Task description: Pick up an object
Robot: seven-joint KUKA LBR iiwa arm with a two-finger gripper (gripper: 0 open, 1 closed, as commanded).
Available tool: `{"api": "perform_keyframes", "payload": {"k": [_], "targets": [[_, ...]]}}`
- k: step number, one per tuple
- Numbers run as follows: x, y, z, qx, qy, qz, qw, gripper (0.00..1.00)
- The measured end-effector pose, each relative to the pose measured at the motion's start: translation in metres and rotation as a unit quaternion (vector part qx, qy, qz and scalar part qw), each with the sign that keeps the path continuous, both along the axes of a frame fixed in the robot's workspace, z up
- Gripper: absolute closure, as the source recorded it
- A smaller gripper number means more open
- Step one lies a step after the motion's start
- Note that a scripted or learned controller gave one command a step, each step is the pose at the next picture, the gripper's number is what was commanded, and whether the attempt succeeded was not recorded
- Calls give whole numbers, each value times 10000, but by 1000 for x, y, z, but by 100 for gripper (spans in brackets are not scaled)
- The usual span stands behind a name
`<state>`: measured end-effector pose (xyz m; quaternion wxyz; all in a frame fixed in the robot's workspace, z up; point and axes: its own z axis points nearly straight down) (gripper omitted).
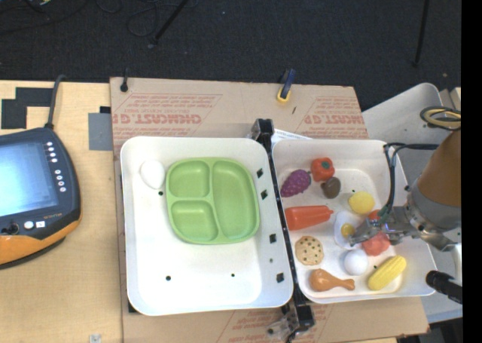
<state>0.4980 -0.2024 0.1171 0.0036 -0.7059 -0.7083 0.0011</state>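
A slanted overhead view showed two shallow white bins side by side on a cardboard-covered bench. Nearest the viewer, along the right bin's [380, 294] front edge, lay a toy chicken drumstick [331, 282] at about six o'clock, a white egg [355, 262] beside it, and a yellow corn cob [387, 273] at four o'clock. Just beyond them, at three o'clock in that bin, the gripper [370, 233] hung low over a small red toy [376, 244], touching or nearly touching it; whether its jaws were released or clenched could not be told from here, and nothing was plainly held between them. A cookie [308, 249] and an orange carrot [307, 217] lay toward nine o'clock, with a yellow lemon [361, 202] near the centre. Farther back sat purple grapes [296, 182], a brown ball [330, 188] and a red tomato [322, 169] at twelve o'clock. The left bin [143, 274] held a green divided plate [212, 200] and a white egg-like piece [152, 174] at ten o'clock.

The red toy appeared the likely target. Crowding looked the main risk: egg, corn and lemon sat so near that closing fingers might strike a neighbour, push the toy aside, or pinch only its edge so it slipped on lifting.
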Motion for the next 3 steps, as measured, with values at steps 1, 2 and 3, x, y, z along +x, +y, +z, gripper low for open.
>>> {"api": "perform_keyframes", "payload": {"k": [1, 2, 3], "targets": [[1, 2, -31, -6, -14, -5, 10000, 0], [2, 1, -19, 1, -27, -23, 10000, 100], [1, 3, 23, -13, -24, -18, 10000, 100]]}}
